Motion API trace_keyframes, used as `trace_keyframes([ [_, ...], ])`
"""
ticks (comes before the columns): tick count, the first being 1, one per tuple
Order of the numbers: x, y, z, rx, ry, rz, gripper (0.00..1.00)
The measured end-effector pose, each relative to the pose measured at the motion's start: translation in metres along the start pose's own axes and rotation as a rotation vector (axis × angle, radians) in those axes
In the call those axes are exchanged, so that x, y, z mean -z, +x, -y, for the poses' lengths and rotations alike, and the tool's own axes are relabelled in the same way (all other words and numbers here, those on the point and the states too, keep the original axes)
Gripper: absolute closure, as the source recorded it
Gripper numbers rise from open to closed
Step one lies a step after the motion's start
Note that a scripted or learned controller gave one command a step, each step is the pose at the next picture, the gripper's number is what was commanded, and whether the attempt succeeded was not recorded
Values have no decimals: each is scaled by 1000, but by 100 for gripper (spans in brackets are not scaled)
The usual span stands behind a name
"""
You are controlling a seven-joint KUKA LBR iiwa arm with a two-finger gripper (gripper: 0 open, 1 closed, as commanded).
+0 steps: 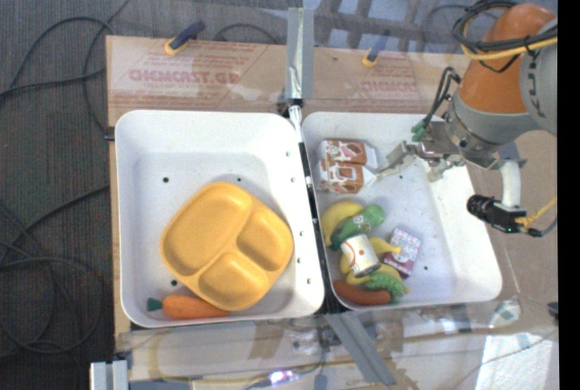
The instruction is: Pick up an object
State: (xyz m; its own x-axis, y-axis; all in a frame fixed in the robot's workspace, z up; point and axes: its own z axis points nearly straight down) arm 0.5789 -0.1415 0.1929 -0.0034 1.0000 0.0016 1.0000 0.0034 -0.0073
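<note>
Gripper (410,152) above right bin (471,284); its grip indiscernible; nothing visibly held.

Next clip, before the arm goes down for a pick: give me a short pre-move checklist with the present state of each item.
1. Gripper is over the right bin: ok.
2. Nothing between its fingers: cannot tell, too small.
3. Targets within that bin: ok; brown packet, can and small purple packet lie there.
4. A target lies apart from the rest: ok for the brown packet; not ok for the can, heaped with toy fruit.
5. Left bin items, yellow tray and carrot, out of the way: ok.
</note>
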Motion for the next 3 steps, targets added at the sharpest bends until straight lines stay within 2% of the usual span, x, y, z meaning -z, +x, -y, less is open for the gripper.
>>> trace_keyframes([
  [1,-104,-31,24,41,-15,3,0],
  [2,-104,-14,89,92,-19,7,0],
  [3,-96,-13,89,91,-17,4,100],
])
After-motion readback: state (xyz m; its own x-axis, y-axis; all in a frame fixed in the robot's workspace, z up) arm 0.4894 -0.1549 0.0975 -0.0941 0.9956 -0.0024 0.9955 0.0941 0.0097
